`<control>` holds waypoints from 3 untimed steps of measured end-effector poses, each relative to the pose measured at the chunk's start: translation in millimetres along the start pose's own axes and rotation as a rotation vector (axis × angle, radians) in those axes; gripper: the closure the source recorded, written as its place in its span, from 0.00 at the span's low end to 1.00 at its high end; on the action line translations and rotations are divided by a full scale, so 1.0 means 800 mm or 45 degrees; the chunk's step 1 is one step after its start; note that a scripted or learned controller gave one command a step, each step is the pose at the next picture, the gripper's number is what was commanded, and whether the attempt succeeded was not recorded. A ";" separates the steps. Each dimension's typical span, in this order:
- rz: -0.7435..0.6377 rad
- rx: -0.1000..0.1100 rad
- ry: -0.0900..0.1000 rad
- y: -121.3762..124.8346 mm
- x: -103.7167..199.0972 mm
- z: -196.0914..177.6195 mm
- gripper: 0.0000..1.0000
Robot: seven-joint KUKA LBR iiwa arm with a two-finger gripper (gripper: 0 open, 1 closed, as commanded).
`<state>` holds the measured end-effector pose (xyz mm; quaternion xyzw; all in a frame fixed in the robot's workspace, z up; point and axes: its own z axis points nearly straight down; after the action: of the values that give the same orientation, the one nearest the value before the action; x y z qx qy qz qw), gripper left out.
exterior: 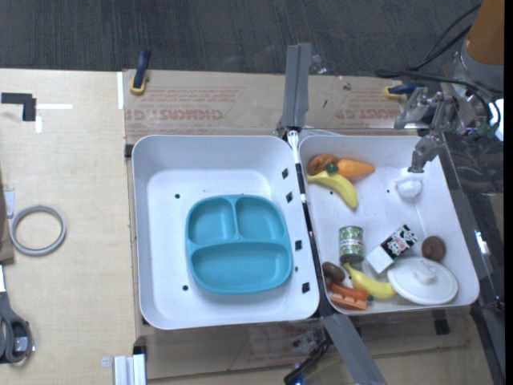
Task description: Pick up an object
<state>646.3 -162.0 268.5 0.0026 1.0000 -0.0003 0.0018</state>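
While the gripper (417,164), finger state unresolved, hangs over the right bin (461,215) of bananas (340,186), can (350,243) and lid (422,281), the left bin (152,215) holds a blue tray (238,244).

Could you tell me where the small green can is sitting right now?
The green can stands in the right bin, near its left wall, just above a banana and left of the black-and-white box.

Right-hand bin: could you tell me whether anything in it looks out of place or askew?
Nothing looks spilled or damaged. The small green can stands upright; two bananas, a carrot and a white lid lie loosely scattered.
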 end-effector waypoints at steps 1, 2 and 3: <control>-0.026 0.000 0.002 0.006 0.048 0.181 0.00; 0.138 -0.003 0.004 0.045 0.155 0.220 0.00; 0.232 -0.002 0.021 0.066 0.006 0.209 0.00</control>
<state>642.0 -109.7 101.4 0.0935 0.9956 0.0005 -0.0066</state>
